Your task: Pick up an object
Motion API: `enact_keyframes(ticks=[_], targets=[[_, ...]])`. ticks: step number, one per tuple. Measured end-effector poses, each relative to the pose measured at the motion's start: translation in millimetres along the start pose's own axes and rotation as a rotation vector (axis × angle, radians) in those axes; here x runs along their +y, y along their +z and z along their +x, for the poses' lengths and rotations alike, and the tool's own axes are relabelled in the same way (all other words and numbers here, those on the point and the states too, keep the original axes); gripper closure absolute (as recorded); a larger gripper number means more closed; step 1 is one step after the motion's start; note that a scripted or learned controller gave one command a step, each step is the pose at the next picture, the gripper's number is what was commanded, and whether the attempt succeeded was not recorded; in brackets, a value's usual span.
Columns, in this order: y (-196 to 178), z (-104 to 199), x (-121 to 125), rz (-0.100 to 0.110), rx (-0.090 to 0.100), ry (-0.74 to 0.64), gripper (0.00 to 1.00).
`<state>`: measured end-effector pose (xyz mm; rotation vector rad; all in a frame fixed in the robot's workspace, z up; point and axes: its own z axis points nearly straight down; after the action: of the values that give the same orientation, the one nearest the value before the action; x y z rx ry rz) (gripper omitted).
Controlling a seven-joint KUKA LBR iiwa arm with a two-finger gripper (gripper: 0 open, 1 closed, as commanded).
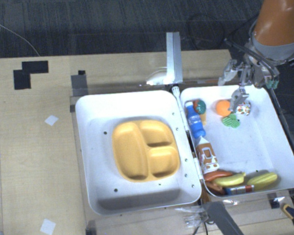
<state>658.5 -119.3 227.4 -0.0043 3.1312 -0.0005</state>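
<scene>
Camera view, arm: we find the grey arm (277,19) entering from the right, its orange band over the far right corner of the right bin (273,143).

Camera view, gripper: the gripper (240,103) hangs low over the far part of the right bin, near its back wall.

Camera view, fingers: we cannot tell whether they are spread or closed; the tips merge with the small items below them, and we see nothing plainly held between them.

Camera view, nearest items: an orange ball (223,107) lies just beside the gripper toward the left bin; a small green toy (231,121) lies just beside it toward the near edge. A small speckled piece at the tips may be an object or part of the tool; we cannot say which.

Camera view, other candidates: a blue-capped bottle (198,135) lies along the dividing wall, its long axis running far to near; a teal ball (199,106) sits at its far end. Yellow bananas (246,178) and a red item (218,174) lie along the near wall, long axes across the bin, well apart from the gripper.

Camera view, left bin: the left bin (93,145) holds a yellow compartment tray (145,149).

Deciding relation, our judgement: the orange ball and green toy are the closest targets, lying slightly left of and nearer than the tips; a short shift that way before descent seems required.

Risk, our judgement: the ball may roll from a closing grip.
</scene>
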Motion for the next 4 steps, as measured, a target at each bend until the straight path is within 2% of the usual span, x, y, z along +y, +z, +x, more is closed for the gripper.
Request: enact_keyframes(ticks=[1,2,3,4], targets=[[80,20,-87,0.001,0.006,0.032,0.00],[133,-1,-38,0.001,0.008,0.394,0.00],[-49,-4,-43,0.002,-0.013,0.355,0.00],[-69,15,-45,0.001,-0.002,0.172,0.00]])
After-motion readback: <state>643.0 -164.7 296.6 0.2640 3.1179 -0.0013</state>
